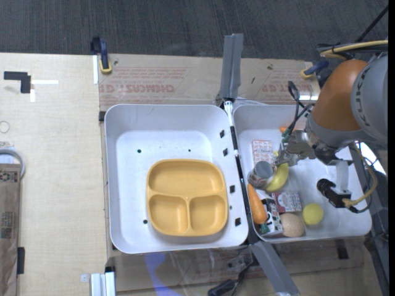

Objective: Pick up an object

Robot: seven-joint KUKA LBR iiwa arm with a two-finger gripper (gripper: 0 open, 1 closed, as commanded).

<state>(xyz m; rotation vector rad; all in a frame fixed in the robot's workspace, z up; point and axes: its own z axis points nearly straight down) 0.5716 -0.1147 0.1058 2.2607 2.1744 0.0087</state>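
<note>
hovering over banana, right bin: arm's wrist

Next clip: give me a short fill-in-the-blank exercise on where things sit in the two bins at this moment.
1. The yellow divided plate lies in the ___ bin.
2. That plate has ___ compartments.
3. The carrot lies along the right bin's ___ wall.
4. The gripper hangs just above the ___ in the right bin.

Missing words: left; three; left; banana
</note>
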